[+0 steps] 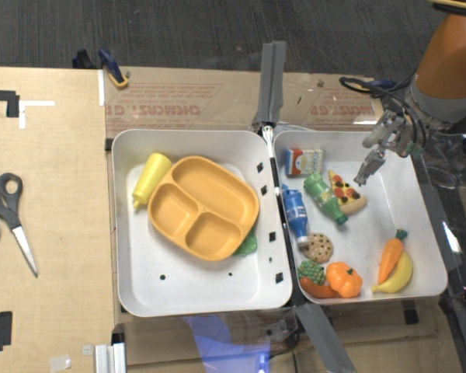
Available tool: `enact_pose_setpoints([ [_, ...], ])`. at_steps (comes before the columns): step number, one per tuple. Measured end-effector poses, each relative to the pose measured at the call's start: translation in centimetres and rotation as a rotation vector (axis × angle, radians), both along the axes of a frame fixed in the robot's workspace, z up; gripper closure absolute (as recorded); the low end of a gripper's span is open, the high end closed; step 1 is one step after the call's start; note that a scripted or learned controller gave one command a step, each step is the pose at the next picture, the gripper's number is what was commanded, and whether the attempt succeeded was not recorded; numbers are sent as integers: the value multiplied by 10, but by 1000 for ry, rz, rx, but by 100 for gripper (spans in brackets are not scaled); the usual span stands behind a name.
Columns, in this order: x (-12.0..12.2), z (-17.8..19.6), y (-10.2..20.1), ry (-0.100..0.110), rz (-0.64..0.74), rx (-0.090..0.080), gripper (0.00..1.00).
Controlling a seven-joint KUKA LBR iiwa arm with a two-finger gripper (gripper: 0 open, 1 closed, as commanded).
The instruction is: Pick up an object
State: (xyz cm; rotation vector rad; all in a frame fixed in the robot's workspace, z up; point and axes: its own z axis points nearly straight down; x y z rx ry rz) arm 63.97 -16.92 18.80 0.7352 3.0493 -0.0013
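1. Your tool (370, 164) hangs over the far right part of the right bin (419, 193), just beyond the pizza slice (346, 192). Its two fingers look spread apart with nothing between them, so count it as open and empty.

2. No object has been lifted. Every item you might take lies on a bin floor, so I judge the pick as not yet started beyond the approach.

3. In the right bin you have:
   - a small carton (304, 162) near the far left corner,
   - a green bottle (324, 198) touching the pizza slice near the middle,
   - a blue bottle (295, 214) along the left wall,
   - a cookie (318, 247) just beside the blue bottle's near end,
   - a green-and-red vegetable piece (314, 280) and a pumpkin (344, 279) touching each other at the near edge,
   - a carrot (390, 258) resting against a banana (398, 276) in the near right corner.

4. In the left bin (140, 286) an orange divided tray (203, 207) sits toward the far side, with a yellow bottle (150, 179) against its left rim and something green (247, 245) peeking from under its near right edge.

5. What is left for you: descend, close on one item, and raise it. The pizza slice is nearest the tool, so it seems the likeliest target, though it lies flat against the green bottle, which may crowd the fingers.
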Motion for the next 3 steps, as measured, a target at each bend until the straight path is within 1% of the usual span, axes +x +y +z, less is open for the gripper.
enact_pose_setpoints([
  [1,12,-94,46,0,-23,1,0],
  [2,-48,-94,21,0,90,-1,0],
  [3,-57,-94,46,-1,88,0,0],
])
